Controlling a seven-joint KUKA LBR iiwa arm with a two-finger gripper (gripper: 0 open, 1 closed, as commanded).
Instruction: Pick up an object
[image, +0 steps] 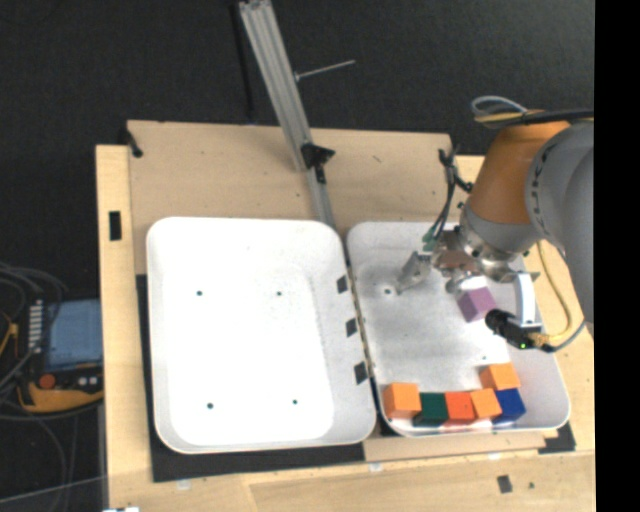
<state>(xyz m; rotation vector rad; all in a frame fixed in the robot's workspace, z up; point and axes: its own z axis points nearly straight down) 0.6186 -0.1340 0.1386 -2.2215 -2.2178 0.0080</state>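
Wide bare floor across the upper and middle right-hand shallow white bin (400, 330); coloured blocks (455, 403) crowded along its near rim only. Over the upper right part, close to the far-right wall, the grey two-finger gripper (440, 268), spread wide, one finger reaching left. Just beside it, under the wrist, a small purple block (476, 300), tilted, long axis slanting down-right; gripped or not, cannot tell.

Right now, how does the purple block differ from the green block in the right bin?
The purple block is pale and sits alone, tilted, just under the arm's wrist; the green block is dark and lies in the row of blocks along the right bin's near edge, touching orange neighbours. Both are small cubes.
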